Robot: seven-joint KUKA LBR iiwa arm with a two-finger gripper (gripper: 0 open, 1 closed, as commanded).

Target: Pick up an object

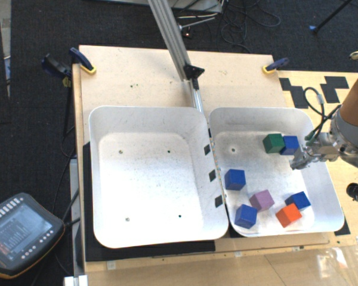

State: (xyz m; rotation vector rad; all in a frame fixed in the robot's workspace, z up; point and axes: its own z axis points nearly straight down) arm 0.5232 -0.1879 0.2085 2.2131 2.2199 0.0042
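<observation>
Approach in hand: pincer (299,161) hung beside the blue cube (290,143) adjoining the green cube (274,142), state indiscernible. Next move seemingly required centring over it.

Arm (353,121) clipped by the right frame edge, just the wrist end in shot. Can't tell if gripper (298,161) touches the upper blue cube (290,143); green cube (274,142) covers that cube's left edge. Orange cube (288,214) partly hides the lower-right blue cube (299,199). Pendant (15,237) cut off at lower left.
</observation>
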